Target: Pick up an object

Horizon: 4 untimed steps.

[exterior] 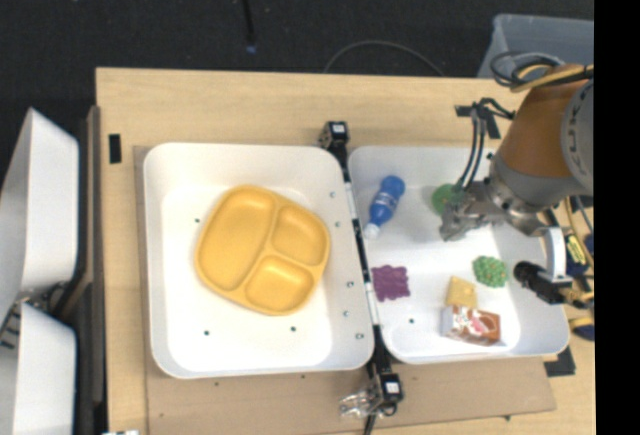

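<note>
Now: pincer low in the right bin, near its far side

Clearly the arm [540, 138] comes in from the right and hangs over the right bin [420, 338]. The pincer [462, 220] is low in the far half of this bin, just beside a green thing [444, 194] that the wrist partly covers. Whether the pincer is wide or narrow I cannot tell, because the fingers look as one dark grey lump; nothing is seen held between them.

Open room: the middle of the right bin, between the bottle and the pincer, is bare white floor. The near left corner of this bin is also free. The two bins touch along their inner edges at the middle of the desk [230, 103].

Right bin: a blue bottle [384, 202] lies tilted near the left wall. A purple piece [390, 282] lies near the same wall, closer to the front. A second green piece [490, 270] lies right of the middle. A yellow block [461, 292] is just behind a red and white packet [472, 325], near the front edge.

Left bin [170, 323]: a yellow plate [262, 249] with three compartments lies in the middle, with bare floor all around it.
</note>
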### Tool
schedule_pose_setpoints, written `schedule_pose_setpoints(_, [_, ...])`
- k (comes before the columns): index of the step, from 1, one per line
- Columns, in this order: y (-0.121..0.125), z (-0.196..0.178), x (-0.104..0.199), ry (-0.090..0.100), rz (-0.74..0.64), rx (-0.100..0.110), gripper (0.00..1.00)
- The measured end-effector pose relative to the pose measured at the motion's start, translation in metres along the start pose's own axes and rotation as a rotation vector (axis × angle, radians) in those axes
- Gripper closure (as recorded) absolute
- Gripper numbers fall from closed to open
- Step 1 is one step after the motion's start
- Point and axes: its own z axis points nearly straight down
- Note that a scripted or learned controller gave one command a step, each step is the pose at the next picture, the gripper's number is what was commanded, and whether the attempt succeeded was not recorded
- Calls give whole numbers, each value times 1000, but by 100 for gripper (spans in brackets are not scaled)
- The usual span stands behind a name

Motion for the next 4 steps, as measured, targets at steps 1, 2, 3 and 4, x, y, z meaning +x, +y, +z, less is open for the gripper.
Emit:
schedule_pose_setpoints(1, [4, -53, -11, -1, -4, -2, 100])
schedule_pose_setpoints(2, [7, -104, -22, -1, -5, -2, 100])
schedule_pose_setpoints(3, [9, -158, -23, -1, -12, -3, 100])
schedule_pose_setpoints(4, [9, -141, 34, 1, -14, 4, 100])
